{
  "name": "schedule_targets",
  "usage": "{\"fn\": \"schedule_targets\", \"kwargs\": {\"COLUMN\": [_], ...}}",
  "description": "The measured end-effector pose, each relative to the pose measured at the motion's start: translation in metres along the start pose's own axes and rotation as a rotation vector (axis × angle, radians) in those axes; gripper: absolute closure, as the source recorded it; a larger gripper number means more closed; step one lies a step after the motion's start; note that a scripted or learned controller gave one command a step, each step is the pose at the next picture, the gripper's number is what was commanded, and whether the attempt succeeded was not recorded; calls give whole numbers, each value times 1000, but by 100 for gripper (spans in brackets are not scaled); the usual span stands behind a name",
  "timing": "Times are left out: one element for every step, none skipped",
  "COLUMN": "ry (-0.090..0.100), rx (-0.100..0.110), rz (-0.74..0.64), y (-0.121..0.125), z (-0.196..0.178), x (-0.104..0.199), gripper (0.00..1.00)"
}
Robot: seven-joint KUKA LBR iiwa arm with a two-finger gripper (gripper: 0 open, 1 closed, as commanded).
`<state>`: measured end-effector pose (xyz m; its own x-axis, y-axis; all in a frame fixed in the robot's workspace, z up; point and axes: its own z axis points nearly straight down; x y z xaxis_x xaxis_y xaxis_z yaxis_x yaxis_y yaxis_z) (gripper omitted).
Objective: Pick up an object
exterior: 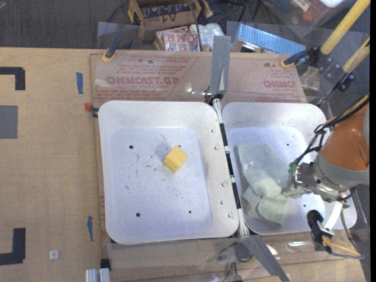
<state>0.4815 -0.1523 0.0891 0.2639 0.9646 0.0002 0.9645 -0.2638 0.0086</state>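
Observation:
A small yellow block (175, 158) lies near the middle of the left bin (117, 216). In the right bin (282, 116), several pale, whitish-green soft objects (265, 188) cluster at the front left, on and beside a pale green sheet (256, 156). The arm's orange band (348, 147) hangs over the right bin's right side. My gripper (292, 187) reaches down at the right edge of the pale cluster, close to the objects. I cannot see anything held.
A metal divider (226, 157) separates the two bins. Brown cardboard (158, 78) stands behind them, with clutter and boxes beyond it. Black cables (317, 225) hang near the right bin's front right corner. Wooden bench top (47, 157) spreads to the left.

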Motion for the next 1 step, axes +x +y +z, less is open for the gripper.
{"fn": "schedule_targets", "kwargs": {"ry": [-1], "rx": [7], "rz": [-190], "y": [17], "z": [-214], "x": [-48], "gripper": [100]}}
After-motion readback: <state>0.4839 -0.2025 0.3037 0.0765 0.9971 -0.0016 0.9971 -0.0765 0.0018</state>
